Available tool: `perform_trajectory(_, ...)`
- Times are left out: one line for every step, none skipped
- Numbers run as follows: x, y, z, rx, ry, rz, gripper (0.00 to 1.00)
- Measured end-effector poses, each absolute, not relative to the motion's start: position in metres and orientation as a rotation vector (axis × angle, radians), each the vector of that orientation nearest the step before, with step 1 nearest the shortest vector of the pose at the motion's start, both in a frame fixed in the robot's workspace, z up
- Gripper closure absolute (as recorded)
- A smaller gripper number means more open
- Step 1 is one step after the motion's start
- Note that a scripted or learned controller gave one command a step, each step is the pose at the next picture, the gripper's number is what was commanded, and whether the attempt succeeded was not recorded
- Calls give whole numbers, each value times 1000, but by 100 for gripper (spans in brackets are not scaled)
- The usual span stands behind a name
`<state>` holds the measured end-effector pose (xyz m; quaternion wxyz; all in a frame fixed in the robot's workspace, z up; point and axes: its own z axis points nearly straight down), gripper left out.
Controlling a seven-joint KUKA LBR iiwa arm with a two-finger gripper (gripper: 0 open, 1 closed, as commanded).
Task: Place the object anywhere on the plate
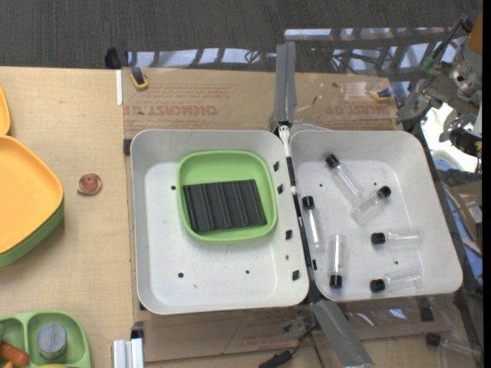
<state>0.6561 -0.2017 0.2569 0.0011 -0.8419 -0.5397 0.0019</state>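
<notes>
Gripper [469, 67]: parked far right, nothing seen held. Vials: nearest one [342, 173] down-left of it in the right bin [430, 228]. Plate [226, 163]: further left. You should descend square over one vial.

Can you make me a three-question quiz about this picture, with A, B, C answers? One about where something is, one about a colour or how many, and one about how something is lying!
1. Where is the green plate?
A. In the left bin
B. In the right bin
C. On the wooden bench

2. What colour are the caps on the clear vials?
A. Red
B. Black
C. Yellow

3. How are the vials placed?
A. Standing upright
B. Stacked on the plate
C. Lying on their sides

Answers:
1. A, the plate sits inside the left bin.
2. B, each vial, like this one, has a black cap.
3. C, they lie flat, scattered in the right bin.
</notes>
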Motion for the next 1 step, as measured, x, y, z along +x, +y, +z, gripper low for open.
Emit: perform_trajectory(659,-214,267,-2740,-1538,4,0)
